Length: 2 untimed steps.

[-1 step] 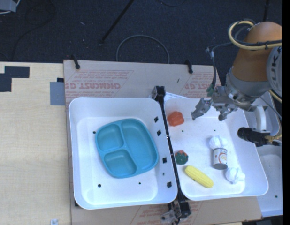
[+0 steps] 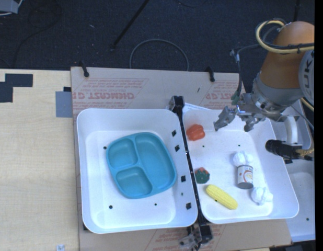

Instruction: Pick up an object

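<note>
One fixed camera looks down at a slant from above the bench on both white bins [image 2: 99, 120], moderately near.

Glossy blue plastic tray [image 2: 141, 164], smooth white plastic bins [image 2: 93, 192], matt brown cardboard [image 2: 151, 90]

Robot lab, white bins [image 2: 93, 140] on cardboard-covered bench [image 2: 125, 90], floor cables [image 2: 159, 48]

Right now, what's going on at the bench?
The arm reaches in from the right, its gripper open over the right bin's far end, holding nothing. Below lie an orange pepper, corn cob, small bottle and green toy. A blue divided plate sits in the left bin.
</note>
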Available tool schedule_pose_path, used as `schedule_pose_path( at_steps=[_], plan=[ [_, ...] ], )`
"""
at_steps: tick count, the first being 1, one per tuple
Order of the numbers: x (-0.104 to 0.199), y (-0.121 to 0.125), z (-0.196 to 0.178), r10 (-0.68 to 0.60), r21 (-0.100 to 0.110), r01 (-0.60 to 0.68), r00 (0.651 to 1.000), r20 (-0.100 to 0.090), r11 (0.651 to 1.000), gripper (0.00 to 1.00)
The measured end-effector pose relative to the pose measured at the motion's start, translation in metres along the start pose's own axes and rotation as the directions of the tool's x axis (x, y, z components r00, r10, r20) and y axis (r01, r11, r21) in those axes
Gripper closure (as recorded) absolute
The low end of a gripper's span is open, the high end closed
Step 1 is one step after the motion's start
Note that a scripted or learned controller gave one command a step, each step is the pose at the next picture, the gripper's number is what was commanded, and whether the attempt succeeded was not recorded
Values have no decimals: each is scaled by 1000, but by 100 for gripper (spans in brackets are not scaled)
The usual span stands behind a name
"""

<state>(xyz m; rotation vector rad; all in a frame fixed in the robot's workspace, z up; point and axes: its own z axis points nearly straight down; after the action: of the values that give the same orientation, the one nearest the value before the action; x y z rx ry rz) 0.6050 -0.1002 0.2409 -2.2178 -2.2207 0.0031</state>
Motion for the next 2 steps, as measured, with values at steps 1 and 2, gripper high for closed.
schedule_pose_path(
  at_steps=[1,2],
  plan=[
    [-2,-1,44,1,4,-1,1000,0,1000,0],
    [0,-10,106,1,7,-1,1000,-1,1000,0]
  ],
)
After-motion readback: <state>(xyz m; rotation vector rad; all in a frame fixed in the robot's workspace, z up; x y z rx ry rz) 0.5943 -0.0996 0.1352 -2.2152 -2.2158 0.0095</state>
